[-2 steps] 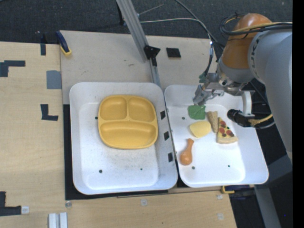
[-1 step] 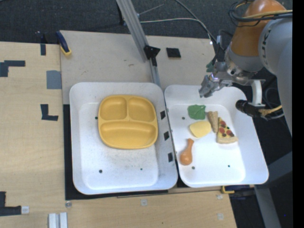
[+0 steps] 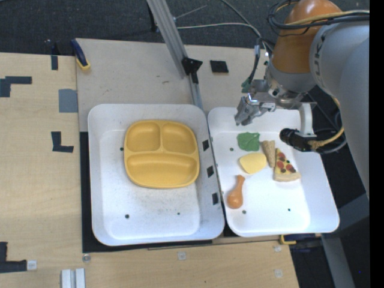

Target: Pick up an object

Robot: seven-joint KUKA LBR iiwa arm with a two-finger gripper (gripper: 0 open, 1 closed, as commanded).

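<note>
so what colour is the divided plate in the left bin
Yellow-orange all over. The divided plate shows best in the camera view, lying in the left bin.

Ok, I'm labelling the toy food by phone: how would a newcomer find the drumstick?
Look in the right white bin, where a small cluster of toy food lies. The drumstick is the lowest piece, below the yellow cheese wedge. It alone is orange, with a narrow handle and rounded end.

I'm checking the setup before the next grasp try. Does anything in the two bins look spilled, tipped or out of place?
Nothing stands out. The yellow divided plate lies flat in the left bin. The toy foods, a green piece, cheese wedge, pizza slice and drumstick, lie clustered inside the right bin, below the end effector.
</note>
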